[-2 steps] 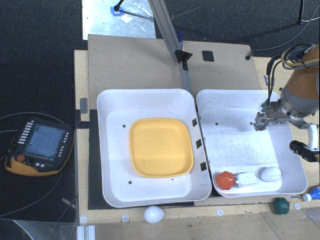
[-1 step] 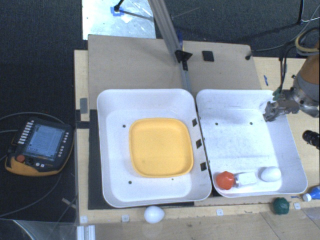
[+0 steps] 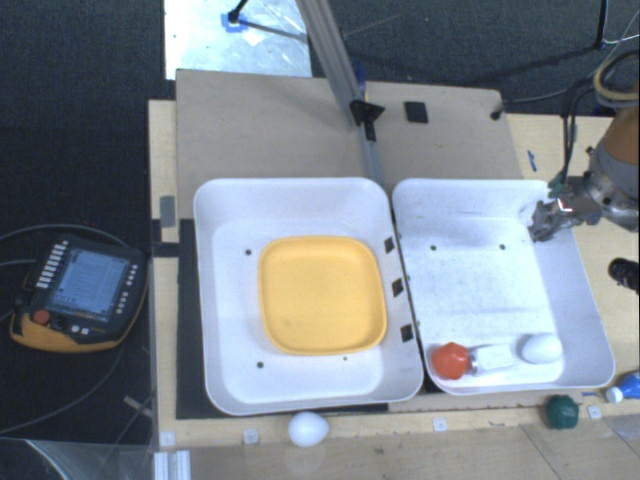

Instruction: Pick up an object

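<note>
Closest to the camera, a white egg-shaped thing (image 3: 308, 428) is sitting on the bench edge just outside the left bin (image 3: 215, 268), and over to the right a dark green ball (image 3: 561, 411) plus a bit of something blue (image 3: 626, 388) are also lying outside the bins, so my guess is those are out of play. What matters is in the right bin (image 3: 470, 268): a red ball (image 3: 450, 360), a small white block-ish piece (image 3: 492, 358) touching it, and a white egg (image 3: 541, 348) just beside that, all lined up along the near wall. They've probably rolled or been nudged down there, which makes them awkward since the wall crowds one side of any grab. The left bin just has a yellow square plate (image 3: 323, 294) lying flat in the middle. The gripper (image 3: 545, 221) is hanging at the far right corner of the right bin, well apart from the three objects, with nothing between its fingers as far as I can see; it's too small and dark to tell whether they're spread or closed. So I'd say the pick hasn't really started. A teach pendant (image 3: 78, 298) sits on the floor off to the left.
</note>
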`<state>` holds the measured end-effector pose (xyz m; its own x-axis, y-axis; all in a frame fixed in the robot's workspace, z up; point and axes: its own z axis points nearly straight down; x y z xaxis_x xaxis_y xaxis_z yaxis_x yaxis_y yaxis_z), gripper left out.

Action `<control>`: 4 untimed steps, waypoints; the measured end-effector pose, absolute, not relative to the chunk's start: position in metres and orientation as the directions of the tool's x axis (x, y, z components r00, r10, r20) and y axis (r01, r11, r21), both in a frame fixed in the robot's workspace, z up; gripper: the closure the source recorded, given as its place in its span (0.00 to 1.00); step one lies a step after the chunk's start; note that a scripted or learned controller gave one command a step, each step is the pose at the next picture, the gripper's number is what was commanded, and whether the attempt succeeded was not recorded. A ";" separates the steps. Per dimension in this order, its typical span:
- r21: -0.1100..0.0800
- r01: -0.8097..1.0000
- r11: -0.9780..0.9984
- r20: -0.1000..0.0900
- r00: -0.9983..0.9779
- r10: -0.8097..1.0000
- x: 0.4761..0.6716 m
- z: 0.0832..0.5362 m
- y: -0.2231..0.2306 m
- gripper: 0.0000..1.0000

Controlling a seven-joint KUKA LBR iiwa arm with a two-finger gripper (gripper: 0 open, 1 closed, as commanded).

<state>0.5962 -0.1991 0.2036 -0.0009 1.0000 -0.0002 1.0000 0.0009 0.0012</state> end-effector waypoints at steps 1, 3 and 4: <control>0.001 1.000 0.004 0.001 -0.004 1.000 0.591 0.208 -0.158 1.00; 0.000 1.000 0.005 0.001 -0.005 1.000 0.579 0.214 -0.058 1.00; 0.002 1.000 0.004 0.001 -0.004 1.000 0.569 0.227 -0.008 1.00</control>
<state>0.5689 -0.0079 0.2272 -0.0044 1.0000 0.0014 1.0000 0.0044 0.0016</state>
